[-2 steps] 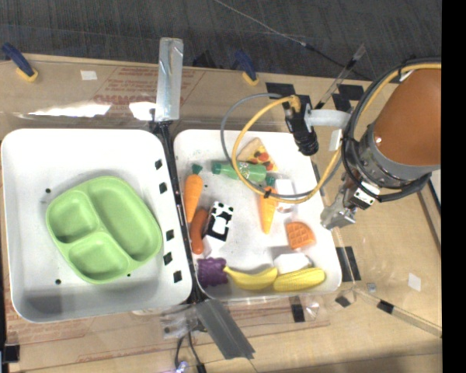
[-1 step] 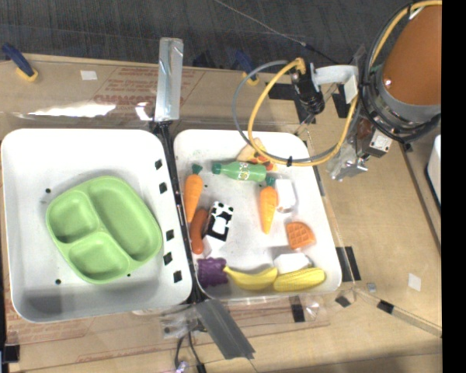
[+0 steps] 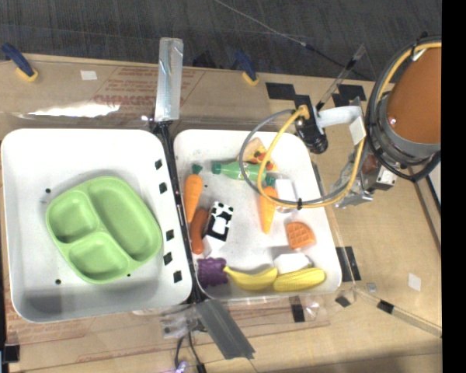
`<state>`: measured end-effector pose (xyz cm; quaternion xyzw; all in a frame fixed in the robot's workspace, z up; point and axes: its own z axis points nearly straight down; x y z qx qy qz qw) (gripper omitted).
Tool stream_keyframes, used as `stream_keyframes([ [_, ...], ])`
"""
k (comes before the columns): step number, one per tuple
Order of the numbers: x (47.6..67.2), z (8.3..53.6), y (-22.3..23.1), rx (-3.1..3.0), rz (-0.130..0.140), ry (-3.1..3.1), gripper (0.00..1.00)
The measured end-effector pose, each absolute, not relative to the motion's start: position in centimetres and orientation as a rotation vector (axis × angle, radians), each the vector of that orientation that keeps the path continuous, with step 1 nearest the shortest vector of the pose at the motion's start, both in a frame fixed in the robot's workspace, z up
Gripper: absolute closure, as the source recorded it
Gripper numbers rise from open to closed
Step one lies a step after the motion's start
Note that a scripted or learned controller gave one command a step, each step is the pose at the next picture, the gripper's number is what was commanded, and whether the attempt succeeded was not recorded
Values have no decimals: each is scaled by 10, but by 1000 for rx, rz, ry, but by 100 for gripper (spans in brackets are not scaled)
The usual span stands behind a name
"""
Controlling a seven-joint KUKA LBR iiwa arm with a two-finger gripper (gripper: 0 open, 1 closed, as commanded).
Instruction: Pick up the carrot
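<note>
An orange carrot (image 3: 193, 192) lies lengthwise against the left wall of the right bin (image 3: 314, 162), with a reddish-brown sausage-like piece (image 3: 196, 232) just below it. A second orange cone-shaped piece (image 3: 266, 212) lies near the bin's middle, under a looping yellow cable (image 3: 273, 142). The arm, with its orange band (image 3: 416, 92), stands at the right. My gripper (image 3: 358, 191) hangs just outside the right bin's right wall, well away from the carrot, with nothing seen between its fingers.
The right bin also holds a green bottle (image 3: 235, 170), a black-and-white cube (image 3: 220, 220), purple grapes (image 3: 212, 270), a banana (image 3: 251, 277), corn (image 3: 299, 280), an orange-red piece (image 3: 300, 235) and white blocks (image 3: 285, 189). A green divided plate (image 3: 102, 228) sits in the left bin (image 3: 15, 208).
</note>
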<state>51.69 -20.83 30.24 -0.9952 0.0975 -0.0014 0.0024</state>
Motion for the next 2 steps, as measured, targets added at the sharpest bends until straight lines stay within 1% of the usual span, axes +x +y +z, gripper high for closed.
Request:
stream_keyframes([
  [1, 554, 349, -209, -3123, -13, 308, 100],
  [2, 501, 316, -209, -3120, -1, 308, 100],
])
